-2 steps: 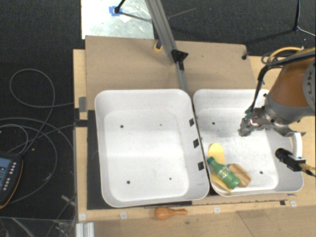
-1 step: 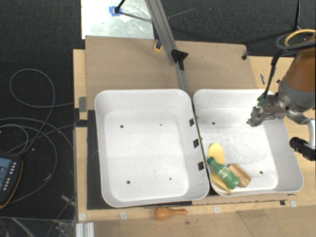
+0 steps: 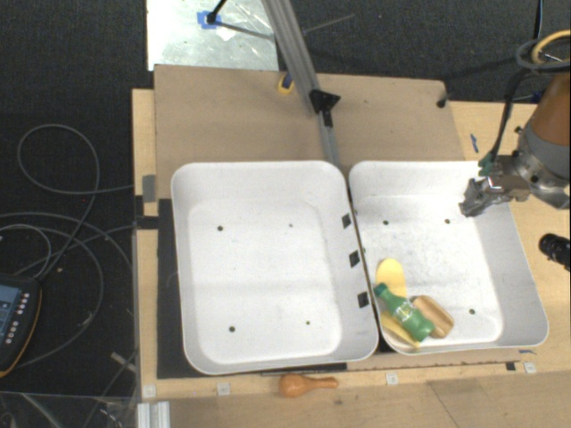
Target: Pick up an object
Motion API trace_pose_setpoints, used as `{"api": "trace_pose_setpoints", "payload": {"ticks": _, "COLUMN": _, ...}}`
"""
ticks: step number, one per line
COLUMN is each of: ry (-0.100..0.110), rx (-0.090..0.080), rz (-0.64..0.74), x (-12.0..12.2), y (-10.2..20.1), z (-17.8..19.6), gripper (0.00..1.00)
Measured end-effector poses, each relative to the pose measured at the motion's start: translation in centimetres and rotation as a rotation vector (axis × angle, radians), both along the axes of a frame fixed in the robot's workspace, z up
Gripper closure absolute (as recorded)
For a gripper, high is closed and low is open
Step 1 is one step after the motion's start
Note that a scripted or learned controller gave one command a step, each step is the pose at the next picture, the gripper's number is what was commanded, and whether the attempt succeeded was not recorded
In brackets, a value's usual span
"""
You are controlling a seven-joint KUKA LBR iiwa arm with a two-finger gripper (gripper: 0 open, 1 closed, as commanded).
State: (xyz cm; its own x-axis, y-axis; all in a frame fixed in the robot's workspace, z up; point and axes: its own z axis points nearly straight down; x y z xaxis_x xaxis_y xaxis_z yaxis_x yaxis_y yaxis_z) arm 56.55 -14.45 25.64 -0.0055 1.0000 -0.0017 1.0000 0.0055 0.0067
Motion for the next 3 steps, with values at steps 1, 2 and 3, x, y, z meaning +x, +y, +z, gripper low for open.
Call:
{"api": "trace_pose_setpoints", "payload": {"ticks": 1, "ry": 0.002, "rx": 0.003, "rz": 0.005, "x": 2.0, "y": 5.1, "z": 0.8, "gripper": 1.0}}
{"api": "trace_pose_setpoints", "payload": {"ticks": 2, "ry": 0.006, "rx": 0.004, "rz": 0.005, "x": 3.3, "y": 10.3, "z": -0.7, "gripper": 1.0}}
{"api": "trace_pose_setpoints", "payload": {"ticks": 3, "ry": 0.004, "rx": 0.003, "rz": 0.004, "x": 4.8, "y": 14.3, "z": -1.2, "gripper": 1.0}}
